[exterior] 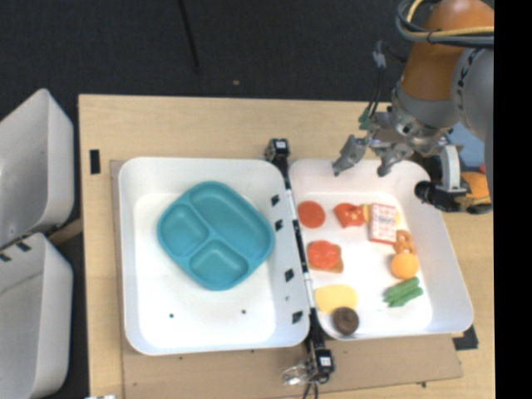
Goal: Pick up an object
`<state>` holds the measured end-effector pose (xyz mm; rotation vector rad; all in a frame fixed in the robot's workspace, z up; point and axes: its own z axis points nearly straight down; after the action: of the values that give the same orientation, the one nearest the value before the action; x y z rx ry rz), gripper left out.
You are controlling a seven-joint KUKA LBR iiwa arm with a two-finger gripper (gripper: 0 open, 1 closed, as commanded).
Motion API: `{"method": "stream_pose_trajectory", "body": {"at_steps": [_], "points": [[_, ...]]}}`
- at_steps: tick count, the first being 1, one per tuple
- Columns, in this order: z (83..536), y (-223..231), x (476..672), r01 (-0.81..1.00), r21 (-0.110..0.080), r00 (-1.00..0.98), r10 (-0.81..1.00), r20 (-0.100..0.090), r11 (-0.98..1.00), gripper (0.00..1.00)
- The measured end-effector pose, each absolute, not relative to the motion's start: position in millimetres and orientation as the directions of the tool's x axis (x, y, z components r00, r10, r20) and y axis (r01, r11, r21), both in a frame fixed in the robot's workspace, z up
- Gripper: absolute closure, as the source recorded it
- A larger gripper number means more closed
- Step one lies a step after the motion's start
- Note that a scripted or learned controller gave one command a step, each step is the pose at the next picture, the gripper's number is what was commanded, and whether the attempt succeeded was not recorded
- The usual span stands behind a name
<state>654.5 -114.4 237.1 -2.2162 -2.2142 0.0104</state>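
Note:
My gripper [366,164] hangs open above the far edge of the right bin [440,306], with nothing between its fingers. Below it in that bin lie a red round slice [311,214], a red strawberry-like piece [350,215], a small red-and-white box [383,223], a red-orange chunk [325,257], an orange ball [405,265], a green bean pod [402,293], a yellow piece [335,298] and a brown doughnut [344,320]. All of them rest on the bin floor, apart from the gripper.
The left bin [141,306] holds a teal divided plate [215,234]. A black-clipped divider [293,248] runs between the bins. The wooden bench [166,119] frames both, and white chair backs [29,165] stand at the far left.

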Motion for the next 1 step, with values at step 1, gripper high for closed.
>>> {"method": "stream_pose_trajectory", "body": {"at_steps": [1], "points": [[242.5, -114.2, 656.3, 1.0, -0.002, 0.0, 1.0, 0.001, 0.0, 0.0]]}}
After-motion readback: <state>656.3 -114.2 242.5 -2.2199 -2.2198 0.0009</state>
